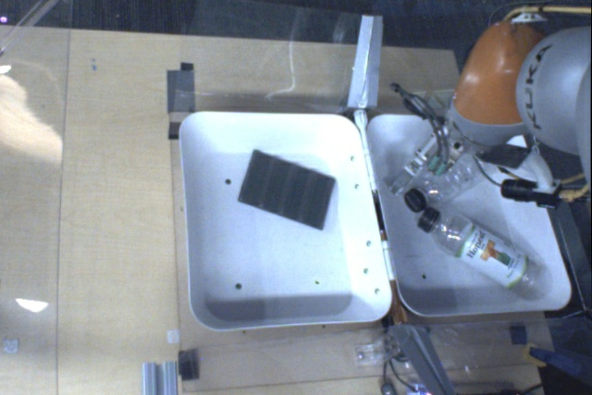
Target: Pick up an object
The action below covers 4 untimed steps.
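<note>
Claw [427, 164]: low in the right bin [555, 291], near its upper left part, hanging from the grey arm [555, 88] with the orange band [490, 74] just above the wrist. Finger spread: cannot tell; the tip area is a tangle of clear and dark parts and the fingers are not separable from what lies under them. Nothing can be confirmed as held.

Directly at the claw: a clear plastic item [444, 178], crumpled-looking, with a dark cap-like piece [415, 197] at its lower left. Whether the claw touches it cannot be made out.

Just below that: a clear bottle [476, 245] lying on its side on the bin floor, black cap toward the upper left, label with green and orange print toward the lower right. It lies apart from the claw, on a diagonal across the middle of the right bin.

Left bin [199, 199]: one flat dark rectangular pad [287, 189], tilted, resting on the floor in the upper half, well apart from the claw.

Both bins sit side by side, rims touching, on the light wooden counter [92, 227]. Cables [421, 102] run from the wrist across the right bin's upper edge.
</note>
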Tool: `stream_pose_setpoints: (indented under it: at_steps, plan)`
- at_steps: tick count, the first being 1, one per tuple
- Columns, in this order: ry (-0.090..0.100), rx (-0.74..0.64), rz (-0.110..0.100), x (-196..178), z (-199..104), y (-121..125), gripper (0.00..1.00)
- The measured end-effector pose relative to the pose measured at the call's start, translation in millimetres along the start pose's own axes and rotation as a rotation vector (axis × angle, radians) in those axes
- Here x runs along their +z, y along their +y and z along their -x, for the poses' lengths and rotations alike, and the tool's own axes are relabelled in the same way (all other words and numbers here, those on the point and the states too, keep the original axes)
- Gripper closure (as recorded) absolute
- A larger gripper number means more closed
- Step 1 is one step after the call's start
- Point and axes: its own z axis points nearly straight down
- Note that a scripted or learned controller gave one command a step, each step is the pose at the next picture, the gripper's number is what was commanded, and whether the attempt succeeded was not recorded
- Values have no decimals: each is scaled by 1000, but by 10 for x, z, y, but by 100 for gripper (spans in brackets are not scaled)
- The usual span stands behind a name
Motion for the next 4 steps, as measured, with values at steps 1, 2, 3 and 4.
stream_pose_setpoints:
  at_steps: [1, 2, 3, 4]
  plan:
    - [7, 61, -8, 139, -73, 51, 0]
    - [0, 58, 1, 1, -56, 87, 100]
    - [0, 58, 0, 2, -57, 87, 0]
    - [0, 58, 0, 2, -57, 87, 0]
